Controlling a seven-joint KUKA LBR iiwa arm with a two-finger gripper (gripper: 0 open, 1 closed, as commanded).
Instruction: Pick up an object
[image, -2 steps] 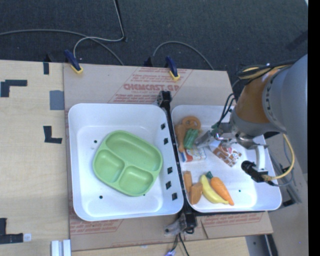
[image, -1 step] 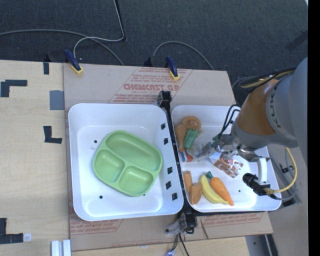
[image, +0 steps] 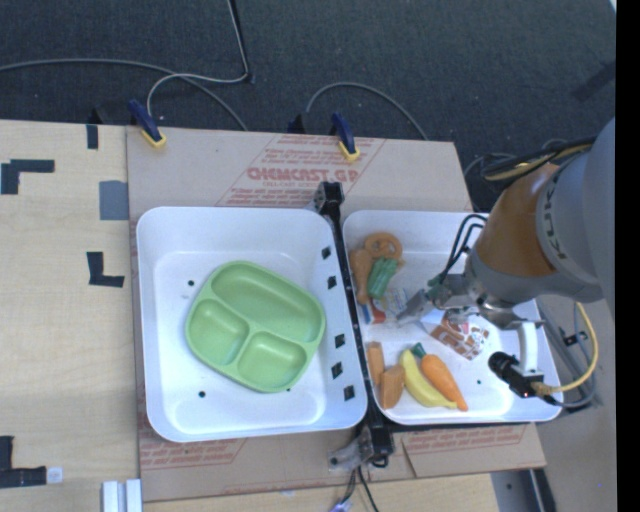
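The right bin (image: 430, 222) holds several toy foods. An orange pretzel-like piece (image: 380, 245) lies at its back left, with a green piece (image: 382, 278) just below it. A carrot (image: 441, 378) and a banana (image: 420, 388) lie near the front, beside two small orange pieces (image: 375, 358) (image: 392, 385). A red-and-white packet (image: 462, 336) lies in the middle. My gripper (image: 414, 305) reaches in from the right and hangs low over the bin's middle, right of the green piece and left of the packet. Nothing shows held in it.
The left bin (image: 160, 300) holds a green divided plate (image: 255, 325). A black clip strip (image: 338, 290) runs along the wall between the two bins. The arm's orange band (image: 515, 235) and cables (image: 565, 375) hang over the right bin's right side.
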